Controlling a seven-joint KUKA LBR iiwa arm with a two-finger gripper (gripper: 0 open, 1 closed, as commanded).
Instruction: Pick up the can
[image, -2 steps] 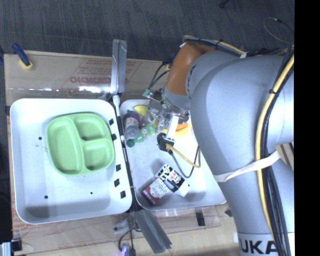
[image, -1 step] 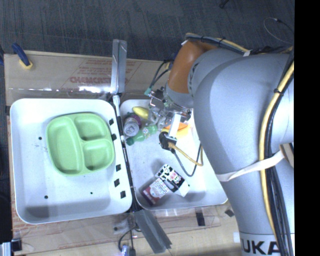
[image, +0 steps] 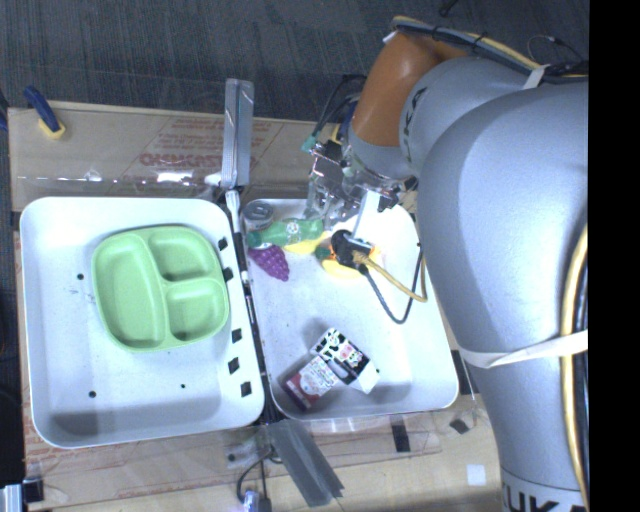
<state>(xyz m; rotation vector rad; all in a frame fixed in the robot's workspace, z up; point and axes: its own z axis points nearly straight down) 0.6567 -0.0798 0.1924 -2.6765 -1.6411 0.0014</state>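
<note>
The gripper (image: 327, 196) hung over the 12 o'clock edge of the right bin (image: 410, 340), and how far it was open, or whether it held anything, could not be told. The grey-topped can (image: 260, 211) stood in that bin's 11 o'clock corner, at the gripper's 9 o'clock and apart from it, with a green bottle (image: 285, 235) just at its 5 o'clock and purple grapes (image: 270, 263) at 6. A cow-patterned carton (image: 345, 358) lay toward the bin's 6 o'clock edge.

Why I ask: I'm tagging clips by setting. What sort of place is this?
Probably a robotics lab picking bench: a grey arm with an orange band reaches over two shallow white bins holding a green divided plastic tray and small objects.
</note>
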